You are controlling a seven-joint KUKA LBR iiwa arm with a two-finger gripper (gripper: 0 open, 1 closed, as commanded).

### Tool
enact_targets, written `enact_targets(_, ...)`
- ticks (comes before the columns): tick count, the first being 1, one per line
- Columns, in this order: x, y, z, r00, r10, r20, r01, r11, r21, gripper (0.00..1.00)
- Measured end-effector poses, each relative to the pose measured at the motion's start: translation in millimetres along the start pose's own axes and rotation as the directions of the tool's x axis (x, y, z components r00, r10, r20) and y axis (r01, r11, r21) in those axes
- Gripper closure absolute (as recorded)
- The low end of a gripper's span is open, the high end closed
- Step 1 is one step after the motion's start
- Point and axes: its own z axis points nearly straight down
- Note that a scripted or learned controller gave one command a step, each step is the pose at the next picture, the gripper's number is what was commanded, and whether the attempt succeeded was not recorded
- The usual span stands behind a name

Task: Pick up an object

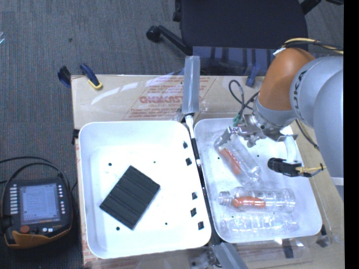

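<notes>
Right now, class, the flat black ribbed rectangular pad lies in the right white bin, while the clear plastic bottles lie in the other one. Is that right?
Not quite. The camera view shows the flat black ribbed rectangular pad in the left white bin; the clear plastic bottles lie in the right white bin.

hand over bottles, right bin

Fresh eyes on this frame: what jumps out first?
The grey arm with its orange band reaches in from the right, its gripper low over clear plastic bottles in the right bin. In the left bin, a black ribbed slab lies alone, stark against white.
</notes>
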Motion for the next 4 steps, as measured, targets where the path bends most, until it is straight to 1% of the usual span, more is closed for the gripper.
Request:
enact_targets(1,1.8,-14.6,27.1,0.994,-0.108,0.005,0.108,0.994,-0.014,0.0)
enact_targets(2,1.1,-13.1,16.4,0.994,-0.105,0.004,0.105,0.994,-0.017,1.0)
enact_targets(3,-52.4,-52.6,-20.0,0.982,-0.19,0.003,0.19,0.982,-0.005,1.0)
enact_targets(4,39.8,1.1,-65.2,0.956,-0.292,0.003,0.292,0.956,-0.003,1.0)
